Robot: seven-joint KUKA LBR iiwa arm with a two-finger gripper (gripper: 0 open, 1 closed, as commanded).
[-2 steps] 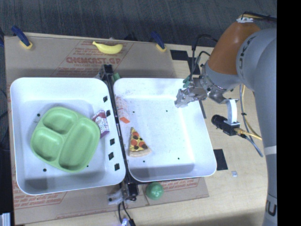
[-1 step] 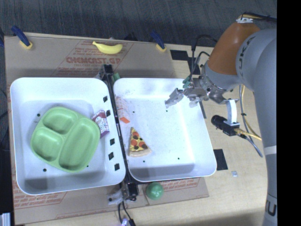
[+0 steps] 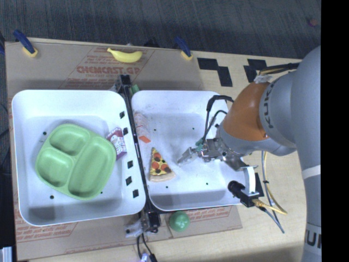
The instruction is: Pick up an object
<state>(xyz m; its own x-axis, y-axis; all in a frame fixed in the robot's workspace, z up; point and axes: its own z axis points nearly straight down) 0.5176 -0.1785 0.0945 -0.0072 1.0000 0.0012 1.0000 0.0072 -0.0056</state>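
Nearby, the gripper (image 3: 184,156) hangs spread and unladen just beside the pizza slice (image 3: 159,165).

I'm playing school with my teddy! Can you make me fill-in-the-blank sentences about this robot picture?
1. The green plate with three sections lies in the ____ bin.
2. The toy pizza slice lies in the ____ bin.
3. The yellow banana lies on the ____ behind the bins.
4. The round ball in front of the bins is coloured ____.

Missing words: left; right; cardboard; green
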